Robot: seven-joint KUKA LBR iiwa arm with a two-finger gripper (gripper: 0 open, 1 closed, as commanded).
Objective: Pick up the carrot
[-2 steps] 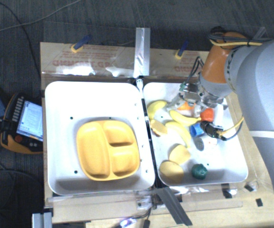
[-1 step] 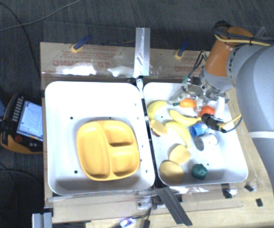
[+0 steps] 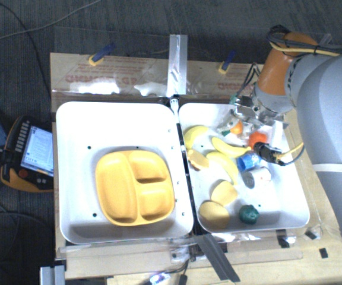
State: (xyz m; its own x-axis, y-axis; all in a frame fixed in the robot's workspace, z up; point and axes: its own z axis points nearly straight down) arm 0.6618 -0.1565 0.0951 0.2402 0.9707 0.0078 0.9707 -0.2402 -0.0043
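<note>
Gripper (image 3: pixel 246 119) down in right bin (image 3: pixel 290 215) beside the carrot (image 3: pixel 256 139); can't tell jaw state; carrot not lifted, by my read.

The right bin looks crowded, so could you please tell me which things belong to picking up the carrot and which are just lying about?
Job: carrot; gripper, above the right bin.

Lying about: banana, blue can, green ball, yellow divided plate in the left bin.
</note>
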